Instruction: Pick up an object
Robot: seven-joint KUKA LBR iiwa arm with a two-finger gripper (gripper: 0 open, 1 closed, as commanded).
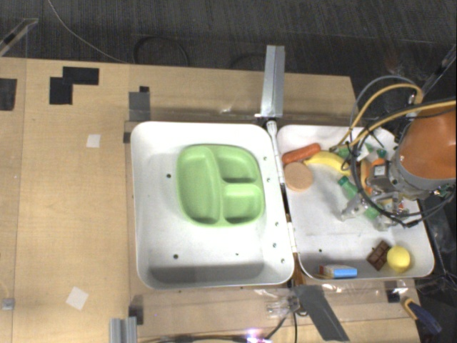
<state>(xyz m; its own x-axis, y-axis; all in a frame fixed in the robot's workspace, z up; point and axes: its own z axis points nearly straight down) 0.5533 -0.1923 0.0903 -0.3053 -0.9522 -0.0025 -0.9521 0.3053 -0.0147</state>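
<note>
The right bin point(314, 227) holds several small objects. A red sausage point(301, 153) and a yellow banana point(330, 161) lie at its far side, with a round tan disc point(299, 178) just below them. A brown block point(378, 255) and a yellow ball point(399, 259) sit in the near right corner. A blue and white stick point(338, 271) lies along the near wall. My gripper point(354, 206) hangs low over the middle of this bin, right of the disc and below the banana, under a tangle of cables. Nothing shows in its grasp.
The left bin point(153, 213) carries a green divided plate point(218, 184). A metal post point(273, 84) stands behind the wall between the two bins. The arm's orange band point(432, 145) and yellow cables point(378, 106) overhang the right bin's far right side.
</note>
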